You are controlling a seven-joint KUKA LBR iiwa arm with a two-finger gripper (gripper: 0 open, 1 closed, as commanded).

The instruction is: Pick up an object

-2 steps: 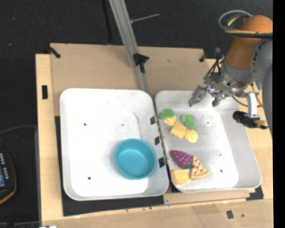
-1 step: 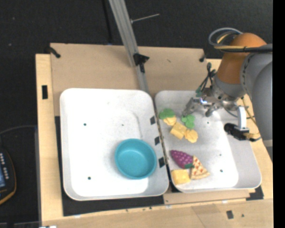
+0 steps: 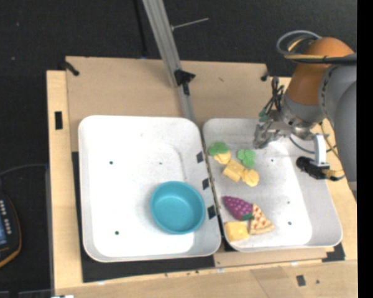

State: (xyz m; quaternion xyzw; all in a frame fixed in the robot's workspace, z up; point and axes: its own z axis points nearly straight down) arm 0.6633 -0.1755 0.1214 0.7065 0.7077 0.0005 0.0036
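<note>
Toy food pieces (image 3: 236,172) lie bunched in the left half of the right bin (image 3: 298,219), right of centre in the frame, all loose on the bin floor and none of them lifted.

The left bin (image 3: 127,148) holds a blue bowl (image 3: 176,207) near its lower right corner. It is wide and round, so a narrow two-finger grasp would likely slip off its rim if the program picks it. In the right bin the pieces crowd together. The upper group looks to touch piece to piece, so a descent there may land on two at once, push them apart, or wedge one against the bin's left wall. The lower group sits close to the wall and the lower corner, where the gripper could strike the rim.

The gripper (image 3: 264,136) hangs over the upper part of the right bin, just up and right of the green piece (image 3: 247,158), with nothing seen in it. Whether it is spread or closed cannot be told at this blur.

The pieces are small, smooth and plastic-looking. From the left come a green and yellow one (image 3: 219,152), yellow blocks (image 3: 235,172), purple grapes (image 3: 236,206), a yellow wedge (image 3: 237,231) and a pizza slice (image 3: 259,220). Their low, rounded shapes would probably squirt out of a poor pinch.
</note>
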